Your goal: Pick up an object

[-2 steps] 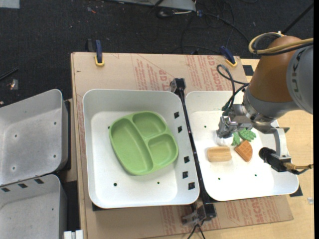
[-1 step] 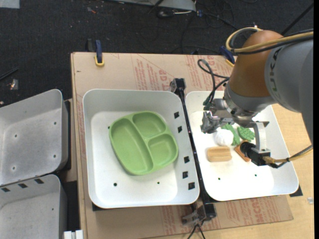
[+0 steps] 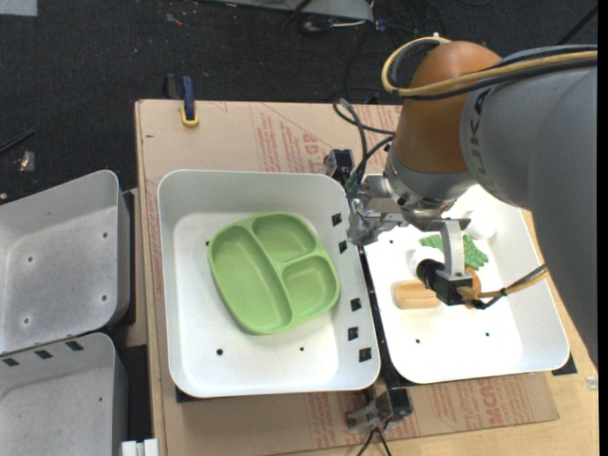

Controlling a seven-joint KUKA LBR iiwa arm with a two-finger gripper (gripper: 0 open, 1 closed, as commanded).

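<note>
The gripper (image 3: 370,224) (open or closed, I cannot tell) is hovering at the right bin's (image 3: 532,350) near wall, risking clipping it and missing the tan block (image 3: 414,296).

Green divided plate (image 3: 271,272) looked like smooth matt plastic; the left bin (image 3: 190,350) and right bin (image 3: 475,340) were white plastic with a faint sheen. Tan block (image 3: 411,296) at 9 o'clock in the right bin looked like bare matt wood. Bench board (image 3: 256,131) at 12 o'clock was dull brown cardboard; orange band (image 3: 446,74) was glossy.
</note>
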